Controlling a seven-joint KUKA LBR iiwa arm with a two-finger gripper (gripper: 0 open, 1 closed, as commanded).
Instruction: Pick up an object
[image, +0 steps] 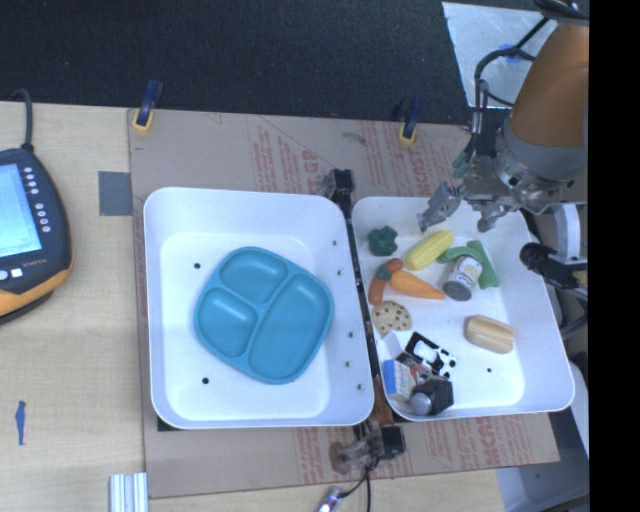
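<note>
My gripper hangs over the far end of the right bin, fingers spread open with nothing between them. Just below it lie a yellow corn cob, a small tin can and a green vegetable. Farther left are a dark green piece, an orange carrot and a second small carrot. A spotted cookie, a tan bread roll, a black-and-white item, a blue packet and a dark grey object fill the near part.
The left bin holds a blue divided plate. An orange-edged tablet controller lies on the bench at far left. Clamps hold the cardboard's far edge. The arm's orange band rises at upper right.
</note>
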